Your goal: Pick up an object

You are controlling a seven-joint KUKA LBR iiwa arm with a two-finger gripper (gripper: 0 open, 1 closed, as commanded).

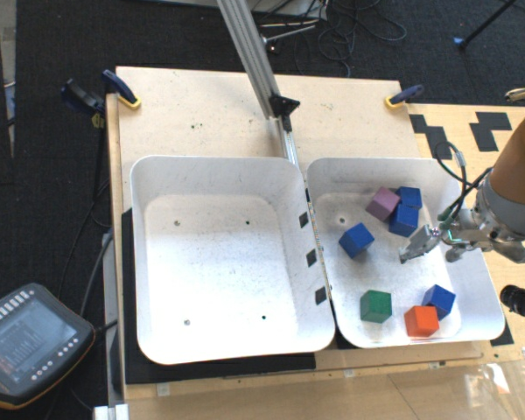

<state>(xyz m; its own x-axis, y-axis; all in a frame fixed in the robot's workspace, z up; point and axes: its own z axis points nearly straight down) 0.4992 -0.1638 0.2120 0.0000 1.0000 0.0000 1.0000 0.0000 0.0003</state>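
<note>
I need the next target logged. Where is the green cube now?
The green cube sits in the right bin, near its front edge, just left of the orange cube and below the lone blue cube.

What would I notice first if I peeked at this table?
The bright blocks in the right bin: a purple block and blue block near the back, a green block and an orange block near the front. Next, the gripper hanging over that bin.
</note>
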